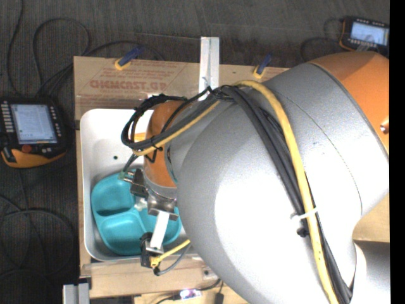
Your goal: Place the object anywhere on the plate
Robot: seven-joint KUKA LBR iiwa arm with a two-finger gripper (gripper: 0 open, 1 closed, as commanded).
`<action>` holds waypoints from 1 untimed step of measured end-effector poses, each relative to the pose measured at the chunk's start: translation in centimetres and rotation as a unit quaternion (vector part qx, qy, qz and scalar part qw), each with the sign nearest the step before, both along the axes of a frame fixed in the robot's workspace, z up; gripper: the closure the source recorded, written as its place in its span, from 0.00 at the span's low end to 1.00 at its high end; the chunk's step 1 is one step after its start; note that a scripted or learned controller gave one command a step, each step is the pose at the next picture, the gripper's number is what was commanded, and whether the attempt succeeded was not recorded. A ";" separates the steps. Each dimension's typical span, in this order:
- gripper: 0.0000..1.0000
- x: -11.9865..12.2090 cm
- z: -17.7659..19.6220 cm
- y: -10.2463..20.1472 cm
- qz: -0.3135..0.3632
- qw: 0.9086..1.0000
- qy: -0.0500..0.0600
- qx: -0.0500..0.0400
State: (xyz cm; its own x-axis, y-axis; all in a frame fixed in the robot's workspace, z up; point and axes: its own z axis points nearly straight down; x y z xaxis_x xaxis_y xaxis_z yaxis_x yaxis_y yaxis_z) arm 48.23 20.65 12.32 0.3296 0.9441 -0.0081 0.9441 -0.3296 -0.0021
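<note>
A teal divided plate (117,215) lies in the lower part of the left white bin (101,138). The arm reaches in from the right, and its wrist with the orange band hangs over the plate's right side. My gripper (140,189) sits just above the plate's right rim, mostly hidden beneath the wrist. The object to be placed is hidden from the camera.
The big grey arm body covers the right bin and most of the bench's right half. Black and yellow cables loop over the left bin's upper part. A brown cardboard sheet (126,81) lies behind the bin. A handheld pendant (28,128) rests at far left.
</note>
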 end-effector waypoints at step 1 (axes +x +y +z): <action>1.00 5.8 1.5 -3.7 0.178 0.984 0.001 0.001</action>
